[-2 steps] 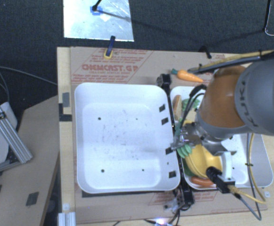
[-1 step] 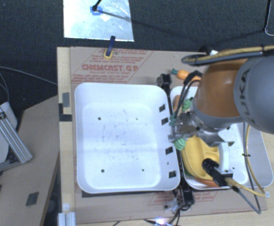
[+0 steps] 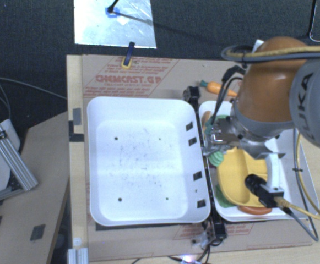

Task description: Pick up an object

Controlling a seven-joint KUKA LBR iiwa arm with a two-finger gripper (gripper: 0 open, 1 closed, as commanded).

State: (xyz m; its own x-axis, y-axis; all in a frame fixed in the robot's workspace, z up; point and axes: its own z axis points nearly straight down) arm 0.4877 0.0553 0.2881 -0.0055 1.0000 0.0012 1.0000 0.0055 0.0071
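My gripper (image 3: 217,136) reaches down into the right bin (image 3: 205,110) near its left wall, under the arm's orange band (image 3: 270,78). A large yellow object (image 3: 234,176) lies just below it, with a green ribbed object (image 3: 217,158) at its left edge, close to the gripper. A red-orange object (image 3: 253,208) sits at the bin's front edge. At the bin's far side I see a bit of green (image 3: 222,119) and an orange piece with a green tip (image 3: 216,86). The arm hides much of this bin.
The left bin (image 3: 143,158) stands beside the right one, joined by black clips (image 3: 193,142). Both rest on a cardboard sheet (image 3: 132,78). A blue and yellow tool (image 3: 128,55) and a shiny foil sheet (image 3: 114,15) lie beyond. A metal frame (image 3: 5,147) stands at the left.
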